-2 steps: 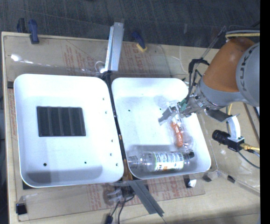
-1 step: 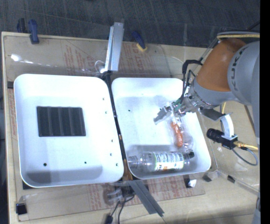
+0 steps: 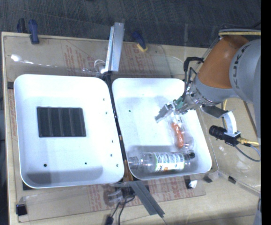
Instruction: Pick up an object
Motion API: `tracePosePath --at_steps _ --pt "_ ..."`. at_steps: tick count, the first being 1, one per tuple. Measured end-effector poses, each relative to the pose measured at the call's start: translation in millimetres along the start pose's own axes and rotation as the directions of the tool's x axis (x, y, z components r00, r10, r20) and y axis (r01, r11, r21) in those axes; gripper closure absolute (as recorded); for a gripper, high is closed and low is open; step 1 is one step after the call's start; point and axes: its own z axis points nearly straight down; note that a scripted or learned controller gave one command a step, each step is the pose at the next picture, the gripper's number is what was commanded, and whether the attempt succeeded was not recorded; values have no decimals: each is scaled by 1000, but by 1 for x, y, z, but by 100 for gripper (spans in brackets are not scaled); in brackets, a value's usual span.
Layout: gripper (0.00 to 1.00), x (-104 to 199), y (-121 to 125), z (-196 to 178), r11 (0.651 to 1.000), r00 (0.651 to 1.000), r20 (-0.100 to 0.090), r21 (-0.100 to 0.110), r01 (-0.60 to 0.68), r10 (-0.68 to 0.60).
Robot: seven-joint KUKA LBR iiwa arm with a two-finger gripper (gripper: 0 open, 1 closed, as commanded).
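From the right edge of the frame the grey arm [image 3: 233,74], with its orange band, reaches in over the right bin [image 3: 140,90]. Its gripper [image 3: 169,111] hangs just above the middle of that bin, toward the right side; from here I cannot tell whether it is spread or pressed together, the metal parts blur into one another. Just below it lies an orange object in clear wrap [image 3: 179,134], pointing down the frame, close to the gripper but whether touching I cannot say. Along the bin's lower wall rests a clear plastic bottle [image 3: 162,161] on its side, dark cap to the right. The left bin [image 3: 27,90] holds a flat dark ribbed panel [image 3: 61,122] at centre left.
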Motion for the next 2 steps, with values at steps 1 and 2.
tracePosePath --at_steps 1,2 --pt "0 -1 2 -4 1000 1000 2 -2 27 -27" --pt "0 -3 8 -3 999 999 3 -4 38 -38"
